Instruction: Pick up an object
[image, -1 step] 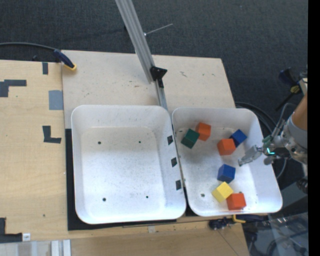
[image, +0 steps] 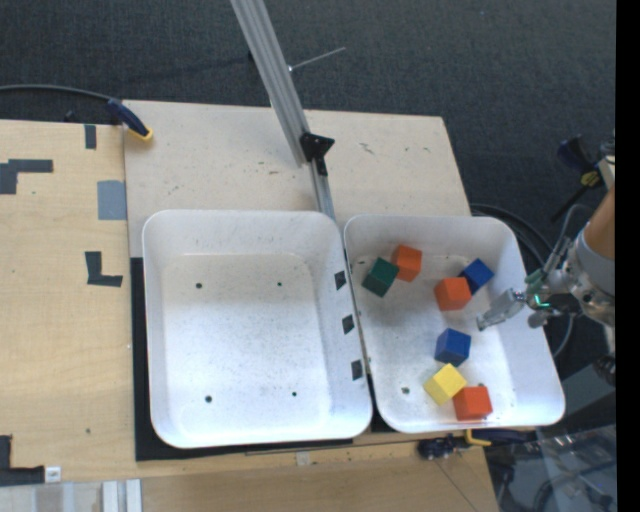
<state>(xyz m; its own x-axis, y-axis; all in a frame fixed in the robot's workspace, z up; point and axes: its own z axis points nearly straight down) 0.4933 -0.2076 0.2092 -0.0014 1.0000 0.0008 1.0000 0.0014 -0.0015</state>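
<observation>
Several small cubes lie in the right bin (image: 520, 250). A green cube (image: 380, 277) and an orange cube (image: 407, 262) touch near its back left. A second orange cube (image: 453, 293) sits beside a blue cube (image: 477, 273). Further forward are another blue cube (image: 452, 346), a yellow cube (image: 445, 383) and an orange cube (image: 472, 402). My gripper (image: 505, 310) hangs over the bin's right side, just right of the middle orange cube and above the lower blue cube in the view, touching none of them.
The left bin (image: 160, 240) stands against the right one. A grey metal rail (image: 285, 90) slants down from the back to the seam between the bins. Cables hang off the bench's right edge beside the arm (image: 590, 270).
</observation>
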